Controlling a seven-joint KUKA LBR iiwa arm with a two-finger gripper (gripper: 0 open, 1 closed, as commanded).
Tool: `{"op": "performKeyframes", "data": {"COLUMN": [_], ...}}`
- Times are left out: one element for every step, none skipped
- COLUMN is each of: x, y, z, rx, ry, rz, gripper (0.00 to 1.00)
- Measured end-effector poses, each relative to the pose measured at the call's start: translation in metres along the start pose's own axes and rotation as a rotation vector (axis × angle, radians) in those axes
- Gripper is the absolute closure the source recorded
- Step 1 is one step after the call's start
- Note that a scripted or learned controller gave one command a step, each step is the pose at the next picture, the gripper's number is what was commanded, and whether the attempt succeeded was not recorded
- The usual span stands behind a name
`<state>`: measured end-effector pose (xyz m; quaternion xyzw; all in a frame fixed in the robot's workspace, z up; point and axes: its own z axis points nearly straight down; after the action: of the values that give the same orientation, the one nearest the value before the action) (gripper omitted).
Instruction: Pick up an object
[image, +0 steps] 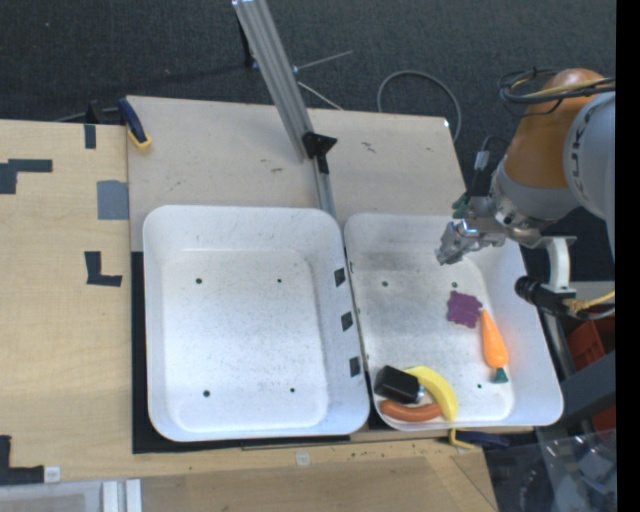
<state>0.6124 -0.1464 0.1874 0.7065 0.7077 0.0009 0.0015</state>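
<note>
Two white bins side by side on a wooden bench. Left bin (240, 320) with only small dark dots on its floor. Right bin (400, 300) with a few toys, all toward its near right part. A little purple piece (463, 308) lying flat on the bin floor, close to the right wall. Just beside it, toward the near edge, an orange carrot (493, 343) with a small green tip pointing to the front. At the front edge of this bin, a yellow banana (437, 389) curved over a black block (396, 383), the two touching. Under them, a red-orange sausage shape (410, 410) along the front wall.

Grey arm with an orange band (548, 140) reaching in from the right. Gripper (452, 247) hanging over the far right part of the right bin, above the purple piece and apart from it. Nothing seen in the claw. Open or closed: cannot tell, too small and blurry.

A grey metal pole (285, 90) slanting down to the gap between the bins.
</note>
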Motion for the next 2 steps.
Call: {"op": "performKeyframes", "data": {"x": [0.000, 0.000], "y": [-0.008, -0.008], "z": [-0.057, -0.080], "rx": [-0.002, 0.002], "ry": [-0.001, 0.001], "rz": [0.000, 0.000], "gripper": [1.00, 1.00]}}
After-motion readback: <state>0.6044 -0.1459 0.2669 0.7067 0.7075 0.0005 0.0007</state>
